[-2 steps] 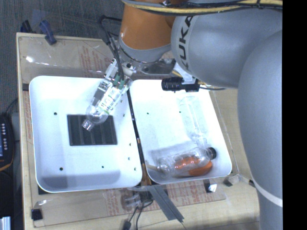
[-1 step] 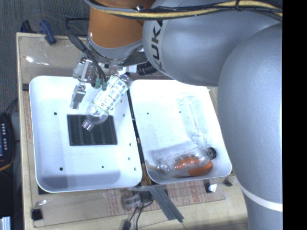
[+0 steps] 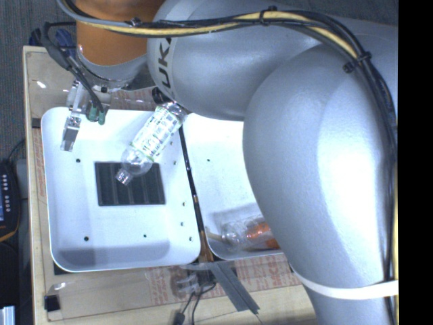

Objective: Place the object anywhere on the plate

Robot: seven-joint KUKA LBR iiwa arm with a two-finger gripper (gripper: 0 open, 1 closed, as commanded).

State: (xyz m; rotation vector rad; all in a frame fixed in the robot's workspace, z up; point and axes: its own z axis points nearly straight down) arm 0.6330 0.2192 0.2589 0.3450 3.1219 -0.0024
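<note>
Here, clear bottle (image 3: 150, 143) lies diagonal, cap end lower-left over dark plate (image 3: 130, 184); hand (image 3: 80, 117) state unclear.

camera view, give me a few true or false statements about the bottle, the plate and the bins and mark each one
1. The clear plastic bottle lies tilted, its cap end over the dark ribbed plate. True.
2. The plate sits in the right bin. False: it lies in the left bin.
3. The bottle is green glass. False: it is clear plastic.
4. A clear and orange item lies in the right bin. True.
5. The arm covers much of the right bin. True.
</note>
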